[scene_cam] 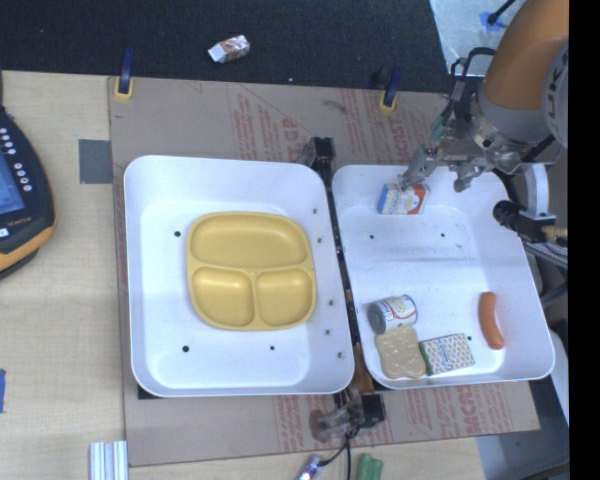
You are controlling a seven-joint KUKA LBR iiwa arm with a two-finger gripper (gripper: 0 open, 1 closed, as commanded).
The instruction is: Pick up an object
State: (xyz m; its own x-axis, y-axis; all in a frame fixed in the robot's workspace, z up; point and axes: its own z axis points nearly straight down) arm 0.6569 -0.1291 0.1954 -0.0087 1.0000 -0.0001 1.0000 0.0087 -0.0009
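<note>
Wood-toned surface (50, 368) runs along the left, where an orange and black handheld control pendant with a blue screen (5, 193) lies at the edge, with a small blue mark (1, 389) lower down near the front. A brown cardboard sheet (230, 118) covers the middle of the surface and carries both bins. The left shallow white plastic bin (150, 348) holds a yellow plastic plate divided into three compartments (250, 269), lying flat near its centre. Just beside it, the right shallow white plastic bin (450, 248) holds several items: at its front a small silver can lying on its side (392, 313), a tan, rough-textured square piece (399, 353) touching a green patterned flat packet (447, 353), and, well apart toward the right wall, an orange-red sausage-shaped object (491, 320). Near the far wall of this bin lies a small white carton with blue and red print (400, 200). The claw (441, 169) hangs just above and to the right of that carton, its fingers spread wide with nothing between them; one fingertip sits close to the carton's top edge. The grey arm with its orange band (525, 48) enters from the right.
</note>
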